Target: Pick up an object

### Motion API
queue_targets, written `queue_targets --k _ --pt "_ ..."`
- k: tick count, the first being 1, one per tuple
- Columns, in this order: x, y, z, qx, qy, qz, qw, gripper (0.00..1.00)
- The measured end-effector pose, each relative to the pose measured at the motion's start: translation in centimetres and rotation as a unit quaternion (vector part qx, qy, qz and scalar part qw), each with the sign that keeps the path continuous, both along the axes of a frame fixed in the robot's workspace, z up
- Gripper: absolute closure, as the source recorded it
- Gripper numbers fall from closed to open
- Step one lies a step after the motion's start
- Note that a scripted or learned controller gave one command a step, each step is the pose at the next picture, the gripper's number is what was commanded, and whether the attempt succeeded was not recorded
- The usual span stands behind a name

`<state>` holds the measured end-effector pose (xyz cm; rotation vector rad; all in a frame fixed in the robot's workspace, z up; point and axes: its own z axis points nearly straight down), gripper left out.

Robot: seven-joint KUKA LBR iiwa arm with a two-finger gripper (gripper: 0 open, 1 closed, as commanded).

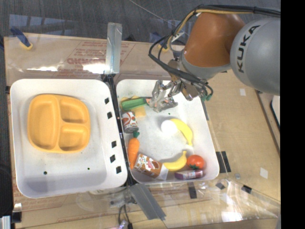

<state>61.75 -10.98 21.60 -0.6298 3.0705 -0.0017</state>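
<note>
Hovering: the gripper (163, 99) hangs over the right bin (206, 128), toward the 12 o'clock end of it.
Arm: grey body with an orange band (209, 37), entering from 2 o'clock.
Jaws: metal fingers (157, 95) point down toward 7 o'clock; nothing shows between them, and whether they stand apart or together cannot be told.
Left bin (19, 166): holds a yellow divided plate (58, 123) lying flat at its 10 o'clock side.
Green item (133, 103): lies at the 11 o'clock corner of the right bin, just beside the fingertips at their 9 o'clock.
Can (130, 121): red and white, on its side, at 6 o'clock from the green item, near the bin's dividing wall.
Carrot (133, 149): at 6 o'clock from the can, along the same wall.
Egg (168, 126): white, centre of the right bin, touching a banana (186, 131) at its 3 o'clock.
Carton (150, 166): at the 7 o'clock corner, beside a second banana (176, 162).
Tomato (196, 162): red, at the 5 o'clock corner.
Purple item (188, 175): at 6 o'clock from the tomato, against the bin wall.
</note>
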Motion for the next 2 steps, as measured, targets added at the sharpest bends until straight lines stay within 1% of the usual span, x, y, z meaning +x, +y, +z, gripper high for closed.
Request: queue_targets --k 1,2 --pt "1.1 -4.0 3.7 -0.0019 0.001 0.205 0.9787 1.0" --pt "3.6 -9.2 8.3 -0.0028 0.001 0.34 0.9406 1.0"
